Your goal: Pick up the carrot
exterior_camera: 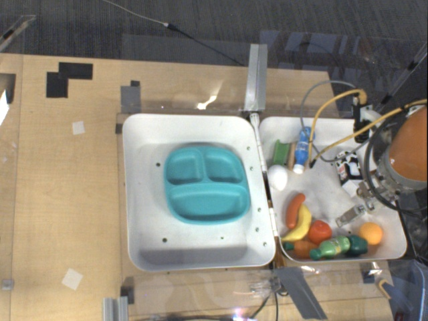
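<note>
The carrot (294, 209) lies low in the right bin (321, 129), touching the banana (299, 226). The gripper (353, 214) hangs lower right, jaws' state untellable.

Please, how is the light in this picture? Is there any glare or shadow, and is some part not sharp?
Camera view: even overhead light; a bright glare spot on the bench behind the left bin; a soft shadow along that bin's near inner wall; the teal tray is sharp; the arm at the right is slightly blurred.
</note>
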{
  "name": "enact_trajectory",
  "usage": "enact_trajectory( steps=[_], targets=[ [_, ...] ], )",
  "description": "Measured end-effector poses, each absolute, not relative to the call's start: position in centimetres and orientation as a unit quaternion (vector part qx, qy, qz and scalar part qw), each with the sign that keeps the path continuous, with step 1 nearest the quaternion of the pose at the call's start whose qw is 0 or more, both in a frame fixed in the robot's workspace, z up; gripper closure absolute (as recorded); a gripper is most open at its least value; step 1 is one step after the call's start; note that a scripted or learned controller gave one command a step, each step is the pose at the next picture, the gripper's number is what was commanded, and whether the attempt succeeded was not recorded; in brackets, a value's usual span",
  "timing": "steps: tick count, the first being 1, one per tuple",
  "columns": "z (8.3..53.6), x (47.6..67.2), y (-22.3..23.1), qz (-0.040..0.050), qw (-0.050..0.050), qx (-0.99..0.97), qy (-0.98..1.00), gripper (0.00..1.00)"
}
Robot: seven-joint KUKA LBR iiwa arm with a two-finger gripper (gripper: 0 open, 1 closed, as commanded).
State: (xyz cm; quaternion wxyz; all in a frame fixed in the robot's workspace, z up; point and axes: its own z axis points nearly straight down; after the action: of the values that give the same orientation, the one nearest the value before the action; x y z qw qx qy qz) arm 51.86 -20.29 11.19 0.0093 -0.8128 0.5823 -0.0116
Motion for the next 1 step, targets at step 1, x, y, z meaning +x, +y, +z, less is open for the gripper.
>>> enact_trajectory(
  steps=[1],
  targets=[
    [11.19, 51.86, -20.29, -0.0116, 0.009, -0.813, 0.582, 0.00]
  ],
)
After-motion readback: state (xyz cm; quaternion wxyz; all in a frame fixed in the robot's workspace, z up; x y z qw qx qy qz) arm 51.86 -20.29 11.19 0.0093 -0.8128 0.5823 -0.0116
